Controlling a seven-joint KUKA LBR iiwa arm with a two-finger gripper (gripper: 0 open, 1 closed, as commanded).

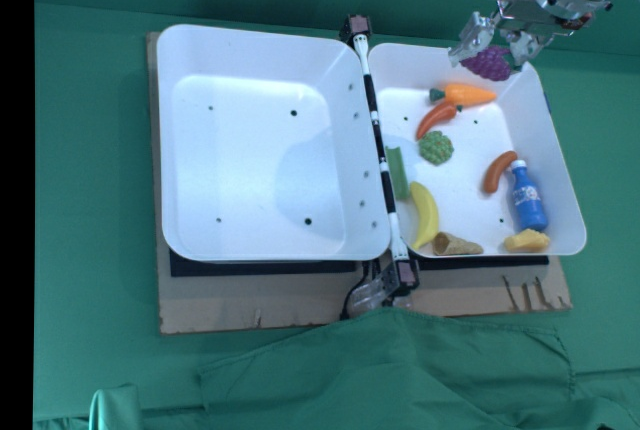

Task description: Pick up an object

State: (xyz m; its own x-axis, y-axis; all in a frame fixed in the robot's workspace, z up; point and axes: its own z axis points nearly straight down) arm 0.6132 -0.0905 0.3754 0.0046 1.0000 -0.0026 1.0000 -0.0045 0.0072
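Note:
My gripper point(493, 46) hangs over the far edge of the right bin point(560, 180), with a purple grape bunch point(487, 64) between its fingers, lifted above the bin floor. Below it in the right bin lie an orange carrot point(466, 95), a red-orange chili point(435, 118), a green broccoli piece point(436, 148), a sausage point(498, 171), a blue bottle point(526, 197), a banana point(427, 214), a green stick point(398, 172), a cone point(456, 243) and a yellow wedge point(527, 240).
The left bin point(200, 58) sits beside the right one, joined by a black-and-white divider bar point(377, 133). Both rest on cardboard point(250, 303) over green cloth. Folded green fabric point(400, 373) lies at the front.

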